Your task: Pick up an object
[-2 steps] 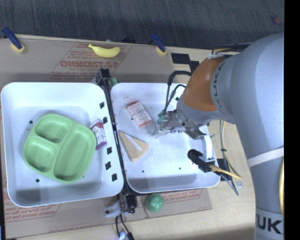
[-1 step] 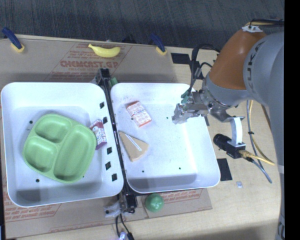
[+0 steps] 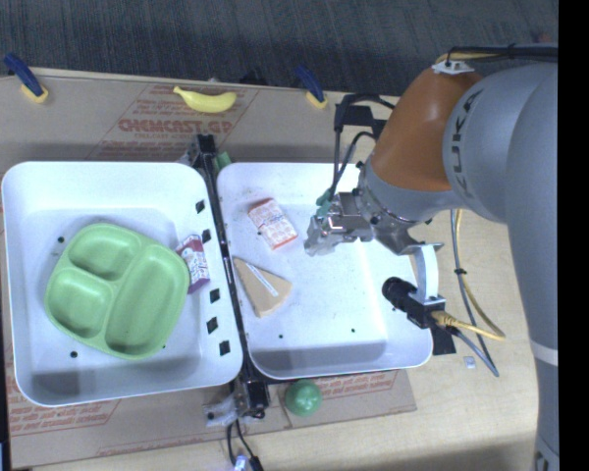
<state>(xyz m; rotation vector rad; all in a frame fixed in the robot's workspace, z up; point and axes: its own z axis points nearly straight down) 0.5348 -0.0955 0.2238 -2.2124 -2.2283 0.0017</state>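
Observation:
In the right bin point(image 3: 368, 346) lie a small red and white packet point(image 3: 272, 221) and a tan wedge of cheese point(image 3: 260, 285). My gripper point(image 3: 321, 235) hangs over the same bin, just right of the packet and above the wedge, under the grey arm with its orange band point(image 3: 422, 130). From this angle its metal tip looks bare, with nothing visibly held. The left bin point(image 3: 29, 189) holds a green divided plate point(image 3: 118, 287) and a dark red wrapper point(image 3: 194, 260) leaning at its right side.
A yellow banana point(image 3: 206, 97) sits on the cardboard behind the bins. A green ball point(image 3: 301, 397) rests in front of the right bin. Blue clamps point(image 3: 26, 78) hold the cardboard's far edge. Yellow and black cables point(image 3: 461, 317) trail along the right bin's right side.

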